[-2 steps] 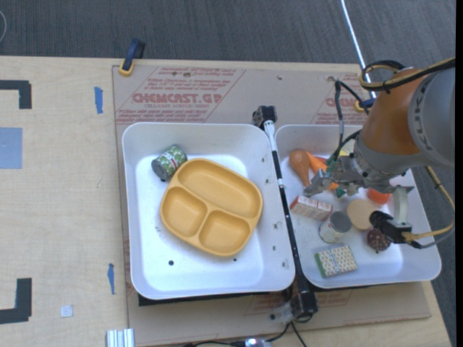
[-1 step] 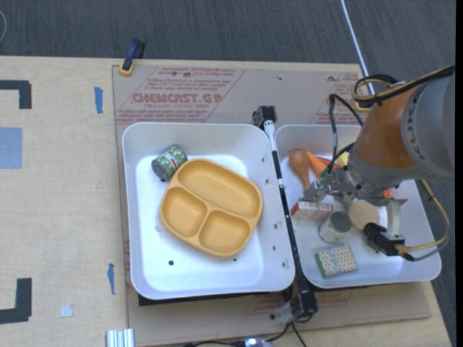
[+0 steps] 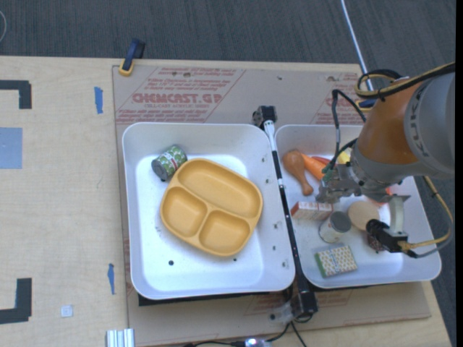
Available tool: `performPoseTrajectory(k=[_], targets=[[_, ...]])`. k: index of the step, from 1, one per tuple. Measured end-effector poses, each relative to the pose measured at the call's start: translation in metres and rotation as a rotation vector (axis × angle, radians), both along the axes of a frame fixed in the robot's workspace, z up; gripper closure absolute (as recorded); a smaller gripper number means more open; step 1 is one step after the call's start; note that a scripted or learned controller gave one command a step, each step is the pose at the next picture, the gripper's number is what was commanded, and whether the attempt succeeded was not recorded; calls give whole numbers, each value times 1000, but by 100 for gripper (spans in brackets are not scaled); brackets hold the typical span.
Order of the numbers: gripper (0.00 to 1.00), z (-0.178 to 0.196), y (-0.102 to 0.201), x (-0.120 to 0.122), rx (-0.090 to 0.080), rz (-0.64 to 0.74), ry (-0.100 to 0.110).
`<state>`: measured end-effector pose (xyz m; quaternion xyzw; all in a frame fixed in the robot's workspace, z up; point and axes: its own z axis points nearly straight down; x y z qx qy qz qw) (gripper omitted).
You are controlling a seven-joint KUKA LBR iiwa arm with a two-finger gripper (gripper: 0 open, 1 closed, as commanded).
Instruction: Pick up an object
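On the wooden bench (image 3: 58,215), over grey carpet, two white bins are seen. Right of the left bin (image 3: 137,194) with its yellow tray (image 3: 211,207), the tool (image 3: 334,188) is lowered above a small box (image 3: 312,210); its grip cannot be told.

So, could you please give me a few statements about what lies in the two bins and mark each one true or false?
1. The yellow divided plate lies in the left bin. True.
2. The small can sits inside one of the plate's compartments. False: it lies on the bin floor beside the plate's upper left edge.
3. The gripper is over the right bin. True.
4. The green patterned sponge lies in the left bin. False: it is in the right bin, near its front edge.
5. The plate has three compartments. True.
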<state>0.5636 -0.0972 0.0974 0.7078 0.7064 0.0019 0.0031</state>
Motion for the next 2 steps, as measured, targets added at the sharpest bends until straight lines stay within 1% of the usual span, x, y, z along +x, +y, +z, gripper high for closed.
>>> performPoseTrajectory(k=[1,2], targets=[[0,0,0,0,0,0,0],[0,-11,0,-25,2,2,3]])
